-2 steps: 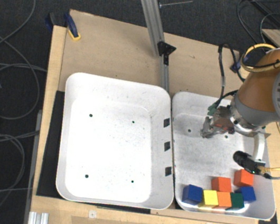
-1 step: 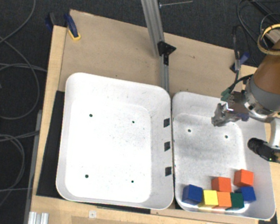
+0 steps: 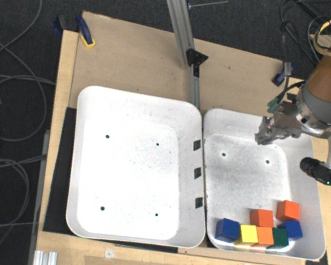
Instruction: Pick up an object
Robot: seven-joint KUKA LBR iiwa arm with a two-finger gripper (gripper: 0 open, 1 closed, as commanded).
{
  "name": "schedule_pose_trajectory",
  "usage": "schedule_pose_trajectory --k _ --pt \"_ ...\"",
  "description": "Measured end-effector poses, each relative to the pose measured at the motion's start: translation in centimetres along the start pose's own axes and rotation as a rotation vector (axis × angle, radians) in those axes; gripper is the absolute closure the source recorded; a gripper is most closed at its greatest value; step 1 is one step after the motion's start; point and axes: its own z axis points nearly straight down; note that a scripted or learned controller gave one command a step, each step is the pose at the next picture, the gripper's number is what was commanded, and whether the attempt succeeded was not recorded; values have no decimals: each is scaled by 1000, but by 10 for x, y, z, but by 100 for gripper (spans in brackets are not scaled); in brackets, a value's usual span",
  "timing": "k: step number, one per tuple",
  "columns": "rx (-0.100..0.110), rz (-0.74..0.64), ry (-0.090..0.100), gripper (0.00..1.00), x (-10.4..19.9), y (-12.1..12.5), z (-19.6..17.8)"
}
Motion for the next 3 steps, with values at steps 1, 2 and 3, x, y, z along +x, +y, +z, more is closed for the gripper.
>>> schedule_pose_trajectory --k 1,2,3 --pt "6 -5 4 100 58 -6 -6" --pt "6 -5 4 100 104 -20 -20" --pt "7 -6 4 100 155 -38 -31"
